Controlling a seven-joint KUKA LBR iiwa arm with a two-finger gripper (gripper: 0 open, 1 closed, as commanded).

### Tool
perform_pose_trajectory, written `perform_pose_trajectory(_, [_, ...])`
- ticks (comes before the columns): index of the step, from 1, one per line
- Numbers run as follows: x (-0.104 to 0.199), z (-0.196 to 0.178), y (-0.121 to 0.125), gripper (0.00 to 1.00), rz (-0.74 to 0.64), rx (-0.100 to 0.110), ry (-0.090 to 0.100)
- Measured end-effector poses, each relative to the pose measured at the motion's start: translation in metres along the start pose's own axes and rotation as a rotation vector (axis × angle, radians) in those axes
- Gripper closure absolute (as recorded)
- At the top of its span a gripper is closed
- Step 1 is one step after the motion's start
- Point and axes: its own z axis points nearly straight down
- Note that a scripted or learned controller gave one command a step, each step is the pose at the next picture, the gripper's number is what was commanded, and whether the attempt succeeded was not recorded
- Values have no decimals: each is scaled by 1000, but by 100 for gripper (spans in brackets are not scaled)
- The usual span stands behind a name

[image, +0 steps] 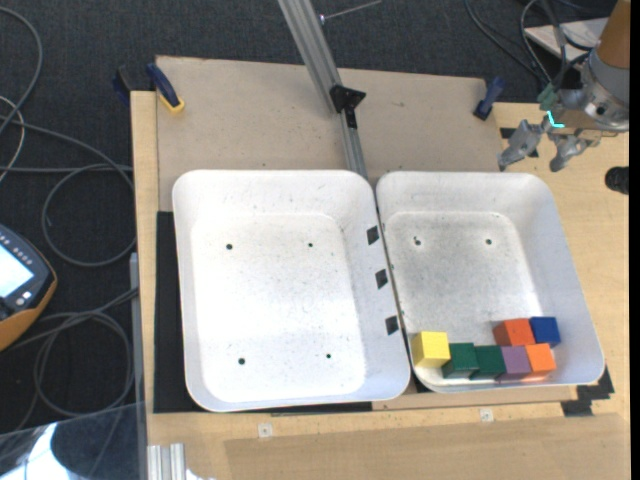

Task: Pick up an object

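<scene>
The hand point(537, 149) hangs at about two o'clock, just past the far right corner of the right bin point(566, 230), its two fingers spread apart with nothing between them.

All the candidates are packed down at five o'clock, in the near corner of that right bin: a yellow block point(432, 346) at the left end, two green blocks point(474, 359) beside it, then a purple block point(516, 361) and an orange block point(540, 358) along the near wall, with a red block point(517, 331) and a blue block point(545, 329) just behind them.

They look like small, rigid cubes, light and not at all fragile, with flat faces that ought to sit well between two fingers, though smooth enough to slip if caught on an edge.

The trouble is the crowding; most are touching a neighbour or the bin wall. The yellow one looks the best bet, with its left and far faces free. Fingers would want to close on two opposite flat faces, squarely, coming straight down.

The left bin point(200, 268) sits alongside on the table point(250, 108).
</scene>
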Motion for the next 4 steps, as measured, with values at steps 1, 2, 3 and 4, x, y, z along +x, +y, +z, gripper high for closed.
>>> perform_pose_trajectory(1, [0,-4,1,0,-1,-4,-3])
perform_pose_trajectory(2, [0,39,-4,0,0,-1,-2])
perform_pose_trajectory(3, [5,83,-4,0,-1,0,-1])
perform_pose_trajectory(4, [7,127,1,0,-1,0,-2])
